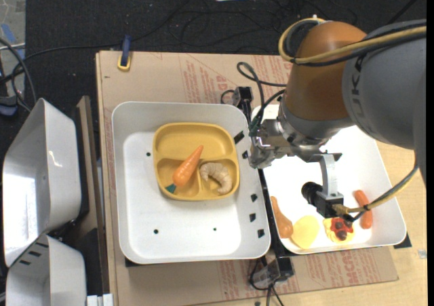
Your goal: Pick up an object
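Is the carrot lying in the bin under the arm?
No, the carrot lies on the yellow plate in the view's left bin.

Grey arm (390, 87) with rounded orange band (324, 60)

plate (184, 139) — yellow | carrot (188, 165) — orange | shrimp (218, 177) beige | bin (135, 182) white

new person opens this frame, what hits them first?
The bulky grey arm with an orange band looms over the right white bin. In the left white bin, a yellow divided plastic plate holds an orange toy carrot and a pale curled shrimp-like piece. A cluster of small orange and yellow toys sits along the right bin's near edge.
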You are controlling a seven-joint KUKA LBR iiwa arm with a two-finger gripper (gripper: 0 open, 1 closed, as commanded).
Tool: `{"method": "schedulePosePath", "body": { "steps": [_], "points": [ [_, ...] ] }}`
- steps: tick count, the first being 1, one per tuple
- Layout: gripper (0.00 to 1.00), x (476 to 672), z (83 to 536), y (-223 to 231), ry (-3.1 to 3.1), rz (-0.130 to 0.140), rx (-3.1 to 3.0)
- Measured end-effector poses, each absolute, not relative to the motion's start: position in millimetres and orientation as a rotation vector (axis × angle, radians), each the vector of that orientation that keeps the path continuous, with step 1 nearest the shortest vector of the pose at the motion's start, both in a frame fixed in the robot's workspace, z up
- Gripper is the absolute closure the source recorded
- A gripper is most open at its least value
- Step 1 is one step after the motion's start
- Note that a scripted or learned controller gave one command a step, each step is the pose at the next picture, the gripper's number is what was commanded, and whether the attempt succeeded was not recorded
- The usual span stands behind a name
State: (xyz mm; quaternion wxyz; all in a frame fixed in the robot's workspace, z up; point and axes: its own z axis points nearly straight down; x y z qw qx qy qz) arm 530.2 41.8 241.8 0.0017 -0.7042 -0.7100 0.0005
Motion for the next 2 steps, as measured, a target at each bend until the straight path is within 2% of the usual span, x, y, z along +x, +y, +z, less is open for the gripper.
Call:
{"method": "schedulePosePath", "body": {
  "steps": [1,2],
  "points": [
    [1.00,512.3,247.8,92.9,-2.230,0.000,-2.209],
    [0.00,513.1,247.6,89.1,-2.223,0.002,-2.219]
  ]
}}
